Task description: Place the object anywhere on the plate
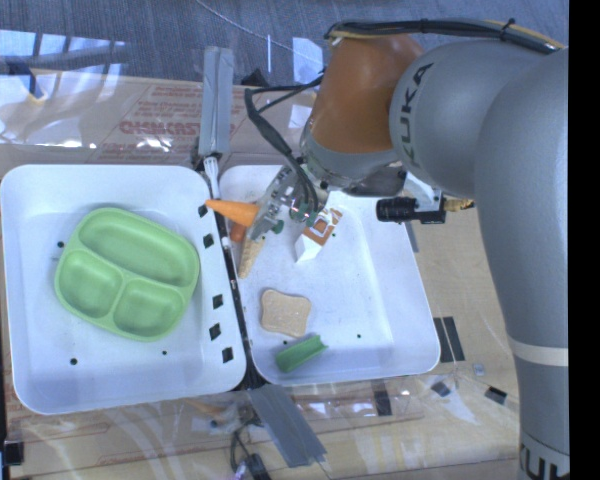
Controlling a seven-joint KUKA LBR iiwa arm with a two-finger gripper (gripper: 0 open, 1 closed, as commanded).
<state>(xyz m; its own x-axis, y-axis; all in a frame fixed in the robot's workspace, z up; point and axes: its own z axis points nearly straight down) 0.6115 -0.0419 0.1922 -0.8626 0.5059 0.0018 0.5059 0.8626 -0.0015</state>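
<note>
Over the right bin (405, 308), gripper (272, 214) low at its upper-left corner, orange carrot (234, 209) at the fingertips.
Camera view: carrot lies across the divider between the bins, gripper touching or just beside it; can't tell whether the fingers grip it or how wide they stand. Green plate (127, 272) sits in the left bin (30, 368), well apart from the carrot. Right bin also holds a toast slice (284, 313), a green piece (300, 353), a cone (250, 253) and a white carton (315, 233).

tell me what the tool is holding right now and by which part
It cannot be told. The tool is low in the right bin, at the carrot and ice cream cone, but no clear grip on either shows.
</note>
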